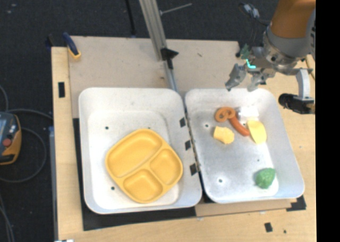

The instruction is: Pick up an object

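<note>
While the grey arm with its orange band hung over the far edge of the right-hand shallow white bin (281,129), its two-finger gripper (243,80) stood with the fingers spread apart and nothing between them, poised above the bin's upper rim. The task named no particular object, so any of the 5 small pieces in that bin would have served. A brown pretzel-shaped toy (225,113) lay nearest the gripper, touching an orange-red sausage-like piece (240,127); a small white block (248,112) sat just beside them, a pale yellow wedge (257,131) lay against the sausage's right side, and a rounder yellow lump (223,135) rested a little to the left. A green, knobbly broccoli-like toy (264,177) sat well apart near the bin's near corner. All looked like light, stiff plastic play food, probably smooth and apt to slip from a pinch. The green piece seemed the easiest take, being isolated and textured; a grip across its middle would likely have held. The clustered pieces risked being nudged together. The left bin (95,129) held a yellow 3-compartment plastic plate (143,164), broad and shallow, awkward for narrow fingers.
</note>
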`<state>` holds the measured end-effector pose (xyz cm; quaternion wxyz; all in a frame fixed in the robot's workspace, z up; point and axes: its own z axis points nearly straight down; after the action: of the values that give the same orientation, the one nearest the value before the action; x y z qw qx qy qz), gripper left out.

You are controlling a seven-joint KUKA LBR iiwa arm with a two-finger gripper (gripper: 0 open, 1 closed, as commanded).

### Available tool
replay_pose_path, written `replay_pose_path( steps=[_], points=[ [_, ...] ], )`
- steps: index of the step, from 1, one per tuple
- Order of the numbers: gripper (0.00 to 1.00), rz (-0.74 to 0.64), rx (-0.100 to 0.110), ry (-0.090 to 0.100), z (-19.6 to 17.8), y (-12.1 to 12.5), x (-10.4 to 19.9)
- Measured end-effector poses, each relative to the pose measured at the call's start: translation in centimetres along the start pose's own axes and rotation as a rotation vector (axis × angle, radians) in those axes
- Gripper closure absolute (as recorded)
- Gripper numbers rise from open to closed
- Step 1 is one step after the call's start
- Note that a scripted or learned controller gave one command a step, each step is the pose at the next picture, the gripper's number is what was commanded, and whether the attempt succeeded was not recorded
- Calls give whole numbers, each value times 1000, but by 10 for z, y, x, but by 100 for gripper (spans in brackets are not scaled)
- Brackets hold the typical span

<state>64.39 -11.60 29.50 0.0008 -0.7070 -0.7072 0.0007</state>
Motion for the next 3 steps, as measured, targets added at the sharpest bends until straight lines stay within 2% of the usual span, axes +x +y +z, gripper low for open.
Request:
replay_pose_path(
  steps=[1, 3],
  points=[
    [0, 0, -4, 0, -2, 1, 0],
    [0, 2, 2, -2, 119, 9, -9]
  ],
)
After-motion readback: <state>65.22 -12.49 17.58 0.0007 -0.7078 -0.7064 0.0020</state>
